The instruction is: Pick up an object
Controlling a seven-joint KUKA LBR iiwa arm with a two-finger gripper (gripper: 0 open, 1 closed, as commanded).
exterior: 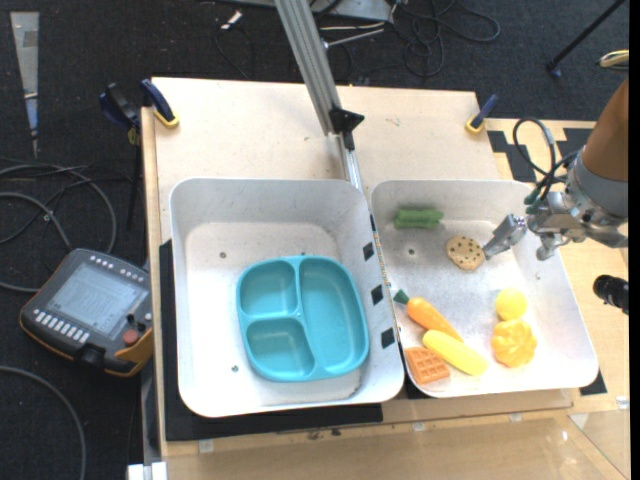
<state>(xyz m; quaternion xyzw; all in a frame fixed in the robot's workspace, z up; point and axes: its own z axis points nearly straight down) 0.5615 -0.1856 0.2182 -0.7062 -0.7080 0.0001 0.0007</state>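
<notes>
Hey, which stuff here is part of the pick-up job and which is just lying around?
Part of the job:
gripper
cookie
green bean pod
carrot
banana
waffle
lemon
yellow ruffled piece
right bin

Just lying about:
teal divided plate
left bin
teach pendant

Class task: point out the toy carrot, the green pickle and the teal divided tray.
toy carrot (432, 315), camera view, middle of its orange body.
green pickle (417, 218), camera view, its centre.
teal divided tray (330, 308), camera view, floor of its largest compartment.
</notes>
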